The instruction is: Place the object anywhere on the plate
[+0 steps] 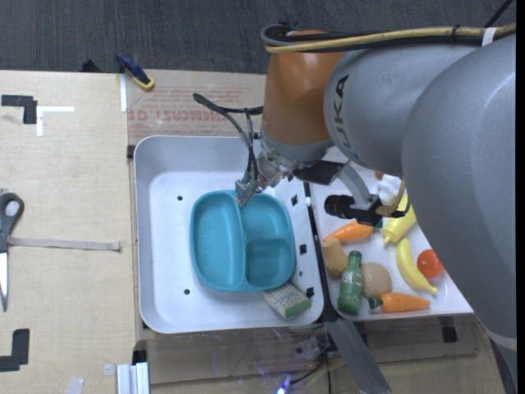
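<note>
A blue plate (243, 241) with divided sections lies in the middle of the left white bin (157, 245). My gripper (245, 190) hangs over the plate's far rim, near the ridge between its sections. I see nothing in the gripper. A green and yellow sponge (287, 300) lies in the left bin just off the plate's near right corner, touching the rim.
The right bin (443, 304) holds several toy foods: a green bottle (351, 282), two carrots (353, 231), bananas (412, 266), a tomato (429, 262) and bread pieces (376, 279). My arm covers the right bin's far part. Scissors (6, 245) lie on the bench at left.
</note>
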Robot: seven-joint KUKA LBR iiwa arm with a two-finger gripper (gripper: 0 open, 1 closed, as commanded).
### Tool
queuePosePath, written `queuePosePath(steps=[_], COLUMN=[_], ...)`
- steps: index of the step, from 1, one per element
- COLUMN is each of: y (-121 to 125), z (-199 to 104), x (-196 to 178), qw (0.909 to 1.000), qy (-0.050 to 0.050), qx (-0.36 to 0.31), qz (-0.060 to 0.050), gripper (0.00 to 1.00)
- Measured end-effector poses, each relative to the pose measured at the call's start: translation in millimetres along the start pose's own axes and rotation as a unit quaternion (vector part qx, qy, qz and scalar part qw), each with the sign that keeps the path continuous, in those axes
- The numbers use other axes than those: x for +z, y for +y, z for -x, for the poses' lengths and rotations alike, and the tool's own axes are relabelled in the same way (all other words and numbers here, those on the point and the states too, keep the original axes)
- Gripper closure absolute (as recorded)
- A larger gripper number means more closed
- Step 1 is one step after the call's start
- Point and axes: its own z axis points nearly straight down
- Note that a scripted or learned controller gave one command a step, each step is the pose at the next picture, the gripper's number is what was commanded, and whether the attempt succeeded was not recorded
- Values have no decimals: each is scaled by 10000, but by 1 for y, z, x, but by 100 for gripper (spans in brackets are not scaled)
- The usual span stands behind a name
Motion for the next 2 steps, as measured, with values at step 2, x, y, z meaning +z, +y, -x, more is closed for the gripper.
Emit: queuePosePath(steps=[2], y=[-46], z=[-104], x=[-105], qw=[9983], qy=[25], qx=[-583], qz=[-12], gripper=[100])
